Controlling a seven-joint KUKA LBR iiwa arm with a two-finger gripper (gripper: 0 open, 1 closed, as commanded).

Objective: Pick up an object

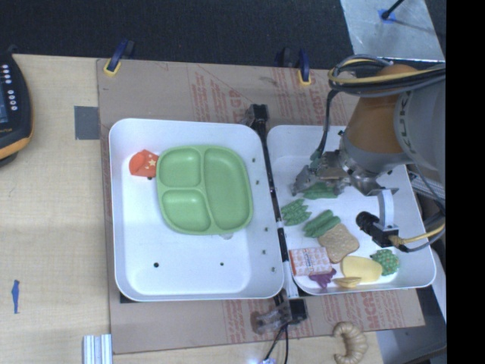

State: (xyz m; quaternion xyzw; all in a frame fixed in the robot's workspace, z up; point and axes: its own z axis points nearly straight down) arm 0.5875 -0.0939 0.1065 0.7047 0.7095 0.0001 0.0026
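My gripper is low in the right bin, near its upper left part, under the grey arm with the orange band. A dark green flat piece lies right below it, partly covered by it. Just in front lie a green pea pod and a second green pod. Further forward are a brown cracker, a small pink-and-white carton, a yellow wedge, a purple piece and a green broccoli-like piece.
The left bin holds a green divided plate and a small red object at its upper left. A black cable and connector hang over the right bin's right side. A tan curled object lies on the bench in front.
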